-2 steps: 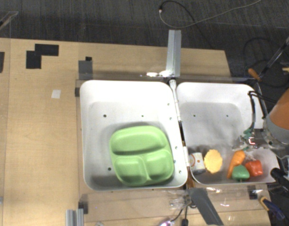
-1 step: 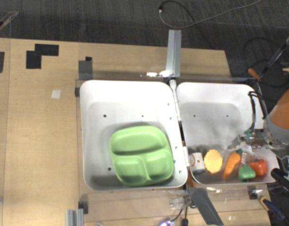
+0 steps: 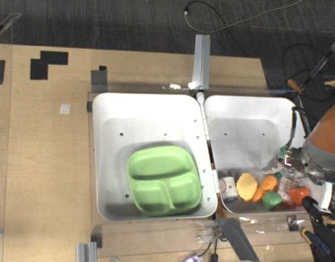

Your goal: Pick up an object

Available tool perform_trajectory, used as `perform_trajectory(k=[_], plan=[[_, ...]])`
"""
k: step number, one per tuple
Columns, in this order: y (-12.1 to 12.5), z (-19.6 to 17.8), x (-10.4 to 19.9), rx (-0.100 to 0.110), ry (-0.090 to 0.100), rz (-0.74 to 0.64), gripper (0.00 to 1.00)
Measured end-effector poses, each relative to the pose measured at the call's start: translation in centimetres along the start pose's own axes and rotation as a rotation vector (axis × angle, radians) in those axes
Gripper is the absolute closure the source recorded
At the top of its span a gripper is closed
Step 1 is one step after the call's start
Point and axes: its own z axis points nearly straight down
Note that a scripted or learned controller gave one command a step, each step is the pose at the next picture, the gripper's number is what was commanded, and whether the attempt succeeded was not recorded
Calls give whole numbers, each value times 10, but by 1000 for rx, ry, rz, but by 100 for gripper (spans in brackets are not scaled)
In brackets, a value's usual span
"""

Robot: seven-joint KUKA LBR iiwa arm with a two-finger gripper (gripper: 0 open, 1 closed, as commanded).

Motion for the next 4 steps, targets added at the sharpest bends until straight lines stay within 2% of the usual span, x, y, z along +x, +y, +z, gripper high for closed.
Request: perform_trajectory(k=[1, 2, 3, 4], plan=[[44, 1, 17, -1, -3, 234, 0], [64, 2, 59, -2, -3, 236, 0], [58, -31, 62, 6, -8, 552, 0], [-7, -67, 13, 6, -7, 516, 0]])
